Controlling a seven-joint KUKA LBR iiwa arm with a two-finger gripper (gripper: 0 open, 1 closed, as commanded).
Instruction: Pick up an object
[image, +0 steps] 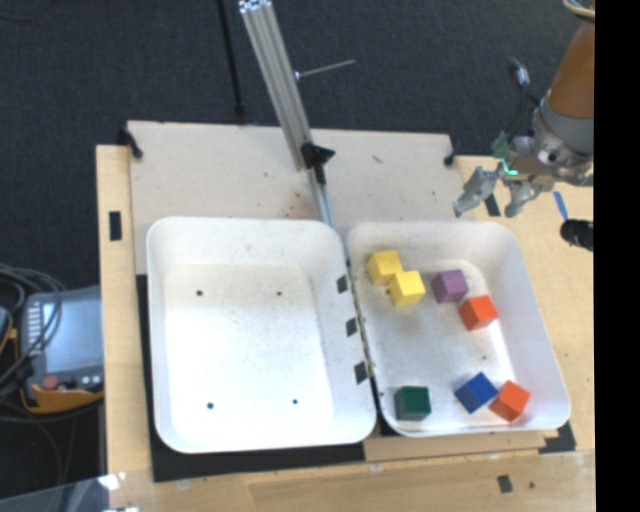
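Note:
The right bin (530, 300) holds several small blocks: two yellow ones (394, 278) touching each other near its far left, a purple one (450, 285), an orange one (478, 312), a green one (412, 402) at the near edge, a blue one (476, 391) and another orange one (511, 400) beside it. My gripper (492, 197) hangs above the bench just past the right bin's far edge, its fingers spread open with nothing between them.
The left bin (170, 300) lies beside the right one. A slanted aluminium pole (285, 95) rises from the gap between the bins at the back. A control pendant (55, 345) and cables sit off the bench's left side.

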